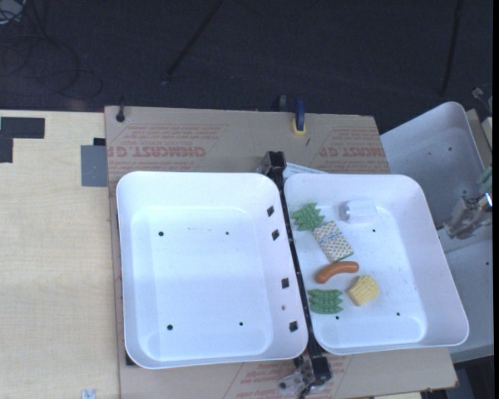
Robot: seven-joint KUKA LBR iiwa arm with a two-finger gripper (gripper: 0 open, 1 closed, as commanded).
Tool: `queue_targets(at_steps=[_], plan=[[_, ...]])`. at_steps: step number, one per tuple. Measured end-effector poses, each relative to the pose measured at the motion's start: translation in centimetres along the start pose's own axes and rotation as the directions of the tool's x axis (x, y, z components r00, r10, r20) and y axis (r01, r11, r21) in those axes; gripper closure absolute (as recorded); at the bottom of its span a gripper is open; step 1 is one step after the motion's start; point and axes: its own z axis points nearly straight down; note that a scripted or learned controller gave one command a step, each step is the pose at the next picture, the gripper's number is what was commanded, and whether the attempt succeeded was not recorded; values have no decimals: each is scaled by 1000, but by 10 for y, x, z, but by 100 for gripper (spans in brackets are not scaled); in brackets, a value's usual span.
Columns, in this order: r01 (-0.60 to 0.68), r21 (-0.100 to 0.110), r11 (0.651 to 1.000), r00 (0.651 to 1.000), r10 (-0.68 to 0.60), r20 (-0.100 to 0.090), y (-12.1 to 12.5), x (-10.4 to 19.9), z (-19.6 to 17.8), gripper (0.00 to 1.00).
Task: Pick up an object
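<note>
Your claw (474,212) sits at the far right, off to the side of the right bin (399,322). It is small and blurry, so you cannot tell if it is wide or narrow.

All the toys lie in that right bin, by its left wall. Nearest you are a green pea pod (324,300) and yellow corn (363,289). Next comes a red sausage (338,270), then a checked packet (333,241). Farthest are a green leafy toy (308,217) and a pale see-through thing (358,211). The left bin (200,273) touches it on the brown bench (191,144).
</note>
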Motion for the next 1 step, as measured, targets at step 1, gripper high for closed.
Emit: queue_targets(at_steps=[1], plan=[[-7,-17,1000,1000,7,9,0,-56,-38,100]])
